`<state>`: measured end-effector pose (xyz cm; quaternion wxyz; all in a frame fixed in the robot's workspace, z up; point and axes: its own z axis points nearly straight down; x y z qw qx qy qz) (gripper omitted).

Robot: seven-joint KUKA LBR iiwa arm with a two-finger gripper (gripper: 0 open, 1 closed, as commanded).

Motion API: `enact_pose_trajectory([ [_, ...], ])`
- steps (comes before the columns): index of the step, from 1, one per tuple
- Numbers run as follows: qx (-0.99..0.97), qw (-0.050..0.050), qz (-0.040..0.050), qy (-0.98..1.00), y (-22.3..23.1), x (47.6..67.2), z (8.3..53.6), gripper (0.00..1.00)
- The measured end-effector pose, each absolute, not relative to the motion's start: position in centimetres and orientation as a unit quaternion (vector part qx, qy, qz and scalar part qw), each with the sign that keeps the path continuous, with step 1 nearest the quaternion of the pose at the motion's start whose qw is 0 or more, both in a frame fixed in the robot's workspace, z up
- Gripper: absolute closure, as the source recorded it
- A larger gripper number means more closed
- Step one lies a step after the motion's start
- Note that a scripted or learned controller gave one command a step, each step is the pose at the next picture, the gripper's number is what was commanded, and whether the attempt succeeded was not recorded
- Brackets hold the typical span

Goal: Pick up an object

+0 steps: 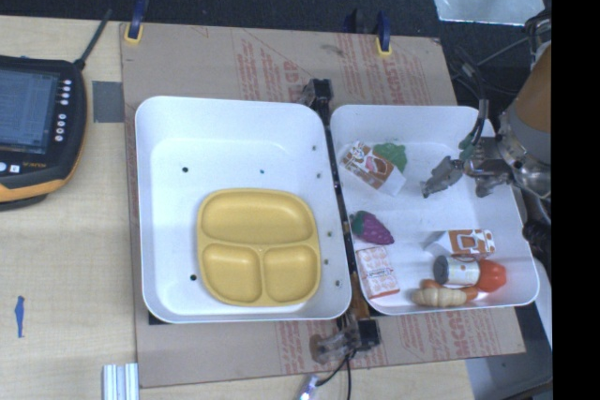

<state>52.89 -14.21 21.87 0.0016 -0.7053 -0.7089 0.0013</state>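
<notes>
My gripper (461,180) hangs over the right bin (427,122) near its right side, fingers spread open with nothing between them. Below it lie a small carton (469,244), a can (457,271), a red-orange toy (490,275) and a bread roll (441,297). To its left sit a snack packet (367,164) with a green toy (391,154), purple grapes (373,228) and a red-and-white packet (376,272).
The left bin (169,136) holds a yellow divided tray (259,245). A tablet controller (37,128) lies on the bench at far left. Clamps (383,31) hold the cardboard base at the back.
</notes>
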Motion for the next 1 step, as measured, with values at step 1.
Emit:
enact_pose_trajectory([
  [1,-0.705,0.001,0.0018,-0.709,-8.64,59.3,20.56,0.0],
])
